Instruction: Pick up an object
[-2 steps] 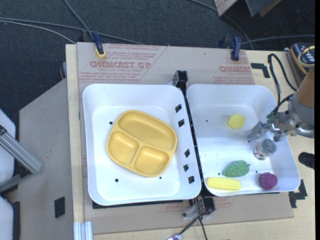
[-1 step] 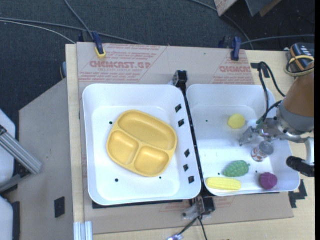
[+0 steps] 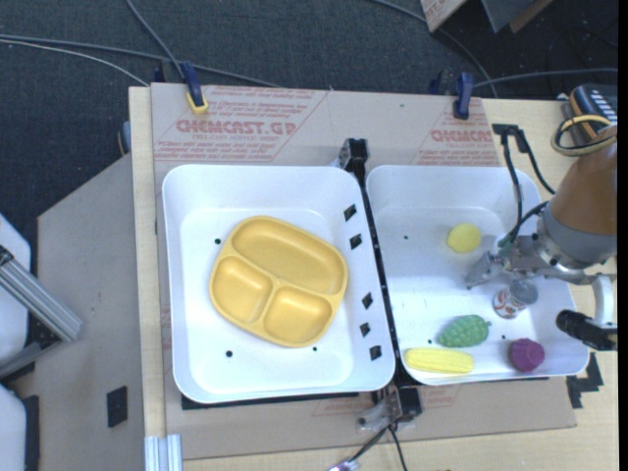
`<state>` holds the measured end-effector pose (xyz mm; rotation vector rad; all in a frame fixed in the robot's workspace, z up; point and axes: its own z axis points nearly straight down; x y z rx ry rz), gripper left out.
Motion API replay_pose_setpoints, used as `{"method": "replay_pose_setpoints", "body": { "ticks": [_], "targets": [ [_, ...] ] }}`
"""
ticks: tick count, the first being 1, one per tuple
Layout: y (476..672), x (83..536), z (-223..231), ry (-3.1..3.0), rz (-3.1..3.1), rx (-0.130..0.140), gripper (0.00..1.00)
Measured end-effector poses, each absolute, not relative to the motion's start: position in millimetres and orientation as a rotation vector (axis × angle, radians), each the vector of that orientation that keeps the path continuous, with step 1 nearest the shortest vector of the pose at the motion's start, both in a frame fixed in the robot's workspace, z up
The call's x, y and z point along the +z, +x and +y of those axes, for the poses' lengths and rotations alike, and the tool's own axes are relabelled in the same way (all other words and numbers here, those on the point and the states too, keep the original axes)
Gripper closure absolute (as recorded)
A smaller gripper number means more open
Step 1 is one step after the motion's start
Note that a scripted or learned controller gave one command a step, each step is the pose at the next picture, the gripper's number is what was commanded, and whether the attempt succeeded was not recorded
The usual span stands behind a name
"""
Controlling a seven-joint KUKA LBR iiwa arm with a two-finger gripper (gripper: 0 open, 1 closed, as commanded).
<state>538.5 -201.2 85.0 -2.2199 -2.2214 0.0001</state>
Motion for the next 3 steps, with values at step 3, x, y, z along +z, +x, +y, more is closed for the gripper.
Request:
{"method": "replay_pose_setpoints", "body": {
  "ticks": [3],
  "targets": [
    [540.4, 204, -213, -2.225, -2.228, -0.004, 1.00]
  ]
}}
